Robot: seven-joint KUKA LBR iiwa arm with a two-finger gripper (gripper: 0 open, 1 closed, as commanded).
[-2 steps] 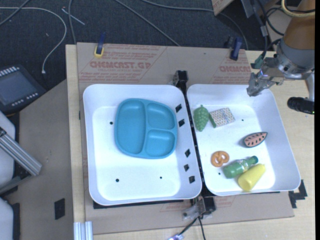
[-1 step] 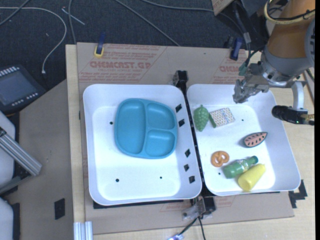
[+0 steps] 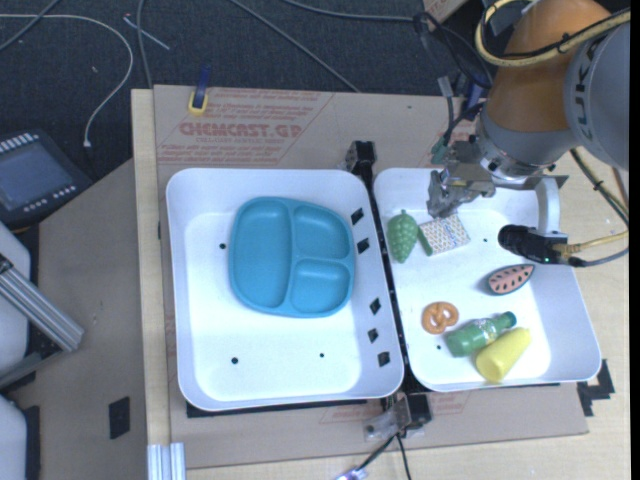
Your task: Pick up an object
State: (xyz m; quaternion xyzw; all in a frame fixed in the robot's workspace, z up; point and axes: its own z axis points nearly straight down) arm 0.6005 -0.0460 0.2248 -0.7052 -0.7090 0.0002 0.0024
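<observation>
My gripper (image 3: 443, 206) hangs over the back of the right bin (image 3: 560, 313), just above the far edge of a small checkered square piece (image 3: 447, 235). To the left of that piece, near the bin's left wall, lies a green bumpy fruit (image 3: 402, 236). Further forward lie a watermelon slice (image 3: 511, 279), an orange pretzel ring (image 3: 439, 317), a green bottle (image 3: 478, 334) and a yellow piece (image 3: 503, 355). Nothing is seen held in the gripper.
The left bin (image 3: 200, 298) holds a blue divided plate (image 3: 292, 256) in its back half. A black ridge with clips (image 3: 375, 258) separates the two bins. The arm's orange and grey body (image 3: 545, 68) looms over the right bin's back right corner.
</observation>
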